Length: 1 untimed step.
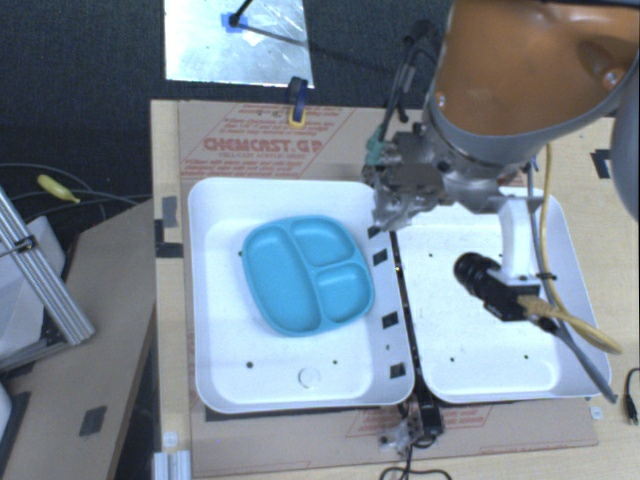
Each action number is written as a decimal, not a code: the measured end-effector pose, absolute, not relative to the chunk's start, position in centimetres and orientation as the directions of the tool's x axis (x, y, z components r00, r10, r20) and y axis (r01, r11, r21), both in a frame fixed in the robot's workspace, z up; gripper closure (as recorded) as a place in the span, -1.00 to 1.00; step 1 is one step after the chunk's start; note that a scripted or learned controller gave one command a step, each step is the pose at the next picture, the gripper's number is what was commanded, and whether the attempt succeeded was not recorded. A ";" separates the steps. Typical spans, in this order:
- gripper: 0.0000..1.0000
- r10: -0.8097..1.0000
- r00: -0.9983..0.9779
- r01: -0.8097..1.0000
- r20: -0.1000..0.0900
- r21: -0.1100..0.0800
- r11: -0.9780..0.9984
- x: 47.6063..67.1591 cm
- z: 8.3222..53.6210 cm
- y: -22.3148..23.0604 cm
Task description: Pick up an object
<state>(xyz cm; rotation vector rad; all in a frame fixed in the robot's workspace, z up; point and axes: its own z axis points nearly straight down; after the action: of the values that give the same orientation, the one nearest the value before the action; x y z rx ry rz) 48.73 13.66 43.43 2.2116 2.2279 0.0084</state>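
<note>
A blue divided plate point(305, 273) lies flat in the middle of the left bin point(225, 368). My gripper point(388, 211) hangs over the back part of the divide between the two bins, just right of the plate's far right corner and apart from it. The arm's big grey and orange body covers the back of the right bin point(480, 368). I see nothing held in the gripper.
A thin tan and grey stick-like thing point(580, 336) lies slanted across the right bin's right rim; I cannot tell what it is. Cardboard point(260, 143) lies under both bins. A yellow and blue clamp point(297, 101) sits behind the left bin.
</note>
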 end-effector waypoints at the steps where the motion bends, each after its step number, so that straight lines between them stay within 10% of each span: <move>1: 1.00 1.000 -0.011 1.000 0.004 0.008 0.011 48.8 44.6 13.7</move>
<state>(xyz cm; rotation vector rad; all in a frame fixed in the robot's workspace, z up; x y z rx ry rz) 48.78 13.69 44.55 2.2067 2.2314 0.0135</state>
